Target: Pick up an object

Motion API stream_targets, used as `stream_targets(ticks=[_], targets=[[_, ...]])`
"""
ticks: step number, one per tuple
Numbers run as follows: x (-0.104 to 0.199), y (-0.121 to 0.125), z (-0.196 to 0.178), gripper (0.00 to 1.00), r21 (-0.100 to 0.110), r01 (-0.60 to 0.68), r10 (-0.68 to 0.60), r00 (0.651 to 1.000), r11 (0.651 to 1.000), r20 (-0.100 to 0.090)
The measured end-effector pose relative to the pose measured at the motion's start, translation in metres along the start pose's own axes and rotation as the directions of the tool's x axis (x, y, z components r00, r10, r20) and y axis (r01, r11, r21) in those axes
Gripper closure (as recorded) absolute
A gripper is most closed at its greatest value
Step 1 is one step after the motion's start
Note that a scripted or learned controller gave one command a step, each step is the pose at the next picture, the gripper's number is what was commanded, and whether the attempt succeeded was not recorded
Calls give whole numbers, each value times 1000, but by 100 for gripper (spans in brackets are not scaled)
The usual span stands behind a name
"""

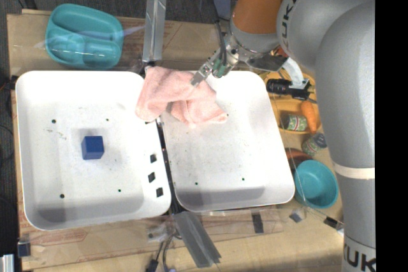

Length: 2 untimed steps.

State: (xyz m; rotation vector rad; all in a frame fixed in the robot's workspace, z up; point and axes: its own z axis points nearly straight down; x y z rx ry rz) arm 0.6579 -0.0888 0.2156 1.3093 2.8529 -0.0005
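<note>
A brown wooden bench (191, 35) is carrying two shallow white plastic bins (38, 137), a teal plastic container (83, 35) sitting upper left, a small teal bowl (317, 183) lower right.

Arm (331, 41) low; wrist bent leftward

"KUKA" on the arm (331, 48)

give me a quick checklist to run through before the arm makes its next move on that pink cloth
1. Pink cloth in view, lying across the rims of both bins: ok.
2. Gripper at the cloth's upper edge: ok.
3. Cloth actually between the fingers: cannot tell.
4. Cloth lifted free of the right bin: not ok, it rests there and overhangs the left bin.
5. Blue cube well apart from the cloth: ok.
</note>
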Motion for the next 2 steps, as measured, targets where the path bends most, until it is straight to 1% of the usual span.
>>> stream_targets(ticks=[1,2], targets=[[62,-32,24,100,4,-126,126,992,992,-4],[-14,-43,36,100,3,-197,197,980,980,-3]])
